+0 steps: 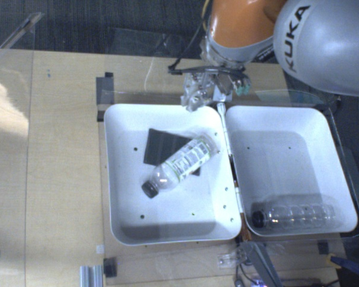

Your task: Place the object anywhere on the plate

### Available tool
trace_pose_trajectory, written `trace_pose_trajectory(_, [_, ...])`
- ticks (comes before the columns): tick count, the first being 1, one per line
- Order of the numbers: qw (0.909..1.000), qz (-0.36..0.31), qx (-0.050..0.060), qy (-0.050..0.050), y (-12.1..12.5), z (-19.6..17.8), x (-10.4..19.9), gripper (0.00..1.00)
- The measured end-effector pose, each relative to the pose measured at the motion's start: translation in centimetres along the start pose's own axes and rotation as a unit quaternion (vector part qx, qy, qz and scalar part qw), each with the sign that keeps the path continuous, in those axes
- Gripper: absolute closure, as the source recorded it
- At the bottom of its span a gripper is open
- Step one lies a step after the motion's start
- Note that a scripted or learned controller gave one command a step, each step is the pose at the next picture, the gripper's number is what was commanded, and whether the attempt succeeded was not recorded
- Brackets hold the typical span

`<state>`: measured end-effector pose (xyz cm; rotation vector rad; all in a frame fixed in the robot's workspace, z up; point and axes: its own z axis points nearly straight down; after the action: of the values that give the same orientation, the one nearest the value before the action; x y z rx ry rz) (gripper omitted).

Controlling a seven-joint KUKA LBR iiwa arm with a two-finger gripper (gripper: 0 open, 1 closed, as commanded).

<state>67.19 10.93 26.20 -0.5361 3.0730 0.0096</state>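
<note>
Above the left bin's (116, 178) far rim we saw the gripper (202, 95), grip state unclear, nothing visibly held, while the bottle (179, 165) lay tilted, partly over the dark plate (158, 145), so task looked barely begun or already landed.

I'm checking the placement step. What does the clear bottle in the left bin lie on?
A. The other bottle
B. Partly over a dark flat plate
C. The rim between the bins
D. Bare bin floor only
B: the clear bottle lies tilted across the dark plate in the left bin.
</note>
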Motion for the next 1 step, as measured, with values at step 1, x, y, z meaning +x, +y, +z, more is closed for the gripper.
trace_pose_trajectory(1, [0.9903, 0.139, 0.002, 0.006, 0.02, 0.17, 3.24, 1.00])
